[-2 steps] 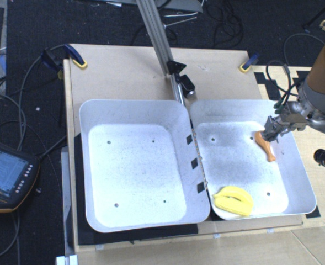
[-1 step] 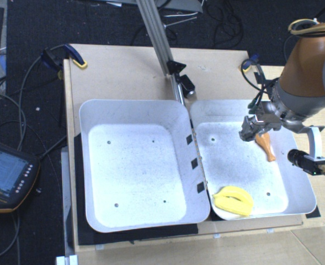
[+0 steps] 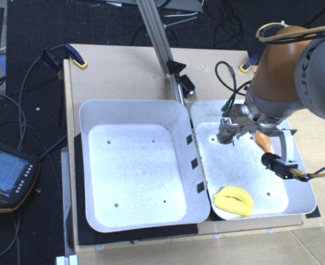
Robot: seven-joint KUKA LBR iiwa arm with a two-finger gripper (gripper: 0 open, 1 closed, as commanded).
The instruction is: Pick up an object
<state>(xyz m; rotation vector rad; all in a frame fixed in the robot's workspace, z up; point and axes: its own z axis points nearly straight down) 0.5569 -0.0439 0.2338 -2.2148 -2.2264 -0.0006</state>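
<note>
Nearest the camera, a yellow banana-shaped plastic toy [image 3: 234, 200] lies at the right white bin's [image 3: 294, 206] front rim. Well behind it hangs the gripper [image 3: 227, 137]; whether it is released or clenched, I cannot tell. Descending there risks grasping nothing.

My table [image 3: 129, 73] is pale wood, set on a dark speckled floor [image 3: 24, 32]; black cables [image 3: 19, 112] trail across that floor at left; a handheld control pendant [image 3: 5, 175] lies there; a slanted aluminium rail [image 3: 156, 29] rises behind.
</note>
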